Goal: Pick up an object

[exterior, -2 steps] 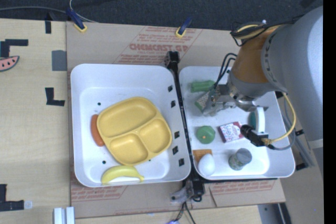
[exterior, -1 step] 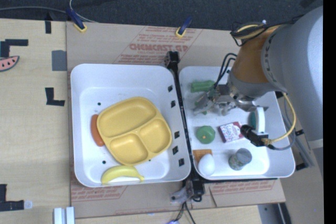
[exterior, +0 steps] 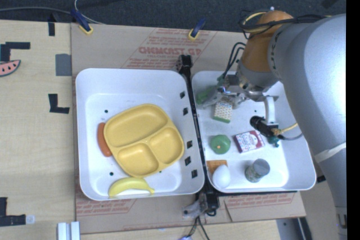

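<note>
Camera view looks down at a slant on a desk (exterior: 34, 137) bearing two shallow white bins side by side on a sheet of cardboard. The grey arm (exterior: 320, 93) with its orange band (exterior: 260, 48) reaches in from the right and ends over the upper part of the right bin (exterior: 292, 177). The gripper (exterior: 228, 95) sits low there, just above a small tan sponge-like block with a dotted face (exterior: 223, 112); the metal tips appear to touch or nearly touch the block's top edge, but whether the fingers are spread or pressed together cannot be told, nor whether anything sits between them. A green item (exterior: 203, 94) lies just left of the gripper against the bin's left wall.

Below the block in the same bin lie a green round object (exterior: 220, 144), a small red-and-white packet (exterior: 248, 141), a grey can on its side (exterior: 257, 170), a white egg-shaped object (exterior: 221, 177) and an orange piece (exterior: 215, 164) just above it. A black-and-yellow fitting on the arm's cable (exterior: 265, 127) hangs near the packet.

The left bin (exterior: 90, 93) holds a yellow divided tray (exterior: 143, 137), tilted, with an orange-red object (exterior: 103, 140) partly under its left edge and a banana (exterior: 129, 185) near the bin's front wall.
</note>
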### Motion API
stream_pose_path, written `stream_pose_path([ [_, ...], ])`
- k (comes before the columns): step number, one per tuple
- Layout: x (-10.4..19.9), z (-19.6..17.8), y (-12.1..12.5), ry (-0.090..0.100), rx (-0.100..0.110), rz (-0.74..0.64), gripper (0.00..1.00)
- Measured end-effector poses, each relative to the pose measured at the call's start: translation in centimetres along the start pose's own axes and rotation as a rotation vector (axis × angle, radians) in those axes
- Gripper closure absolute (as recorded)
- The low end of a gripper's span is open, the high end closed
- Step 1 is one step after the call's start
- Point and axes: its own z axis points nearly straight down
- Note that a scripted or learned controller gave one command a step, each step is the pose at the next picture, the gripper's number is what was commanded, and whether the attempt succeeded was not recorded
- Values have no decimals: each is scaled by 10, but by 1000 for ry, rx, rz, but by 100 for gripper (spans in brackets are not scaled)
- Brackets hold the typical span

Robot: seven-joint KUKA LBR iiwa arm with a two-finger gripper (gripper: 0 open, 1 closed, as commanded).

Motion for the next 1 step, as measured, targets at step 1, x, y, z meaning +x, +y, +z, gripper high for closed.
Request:
stream_pose_path([
  [1, -1, -9, 0, -3, 1, -1, 100],
])
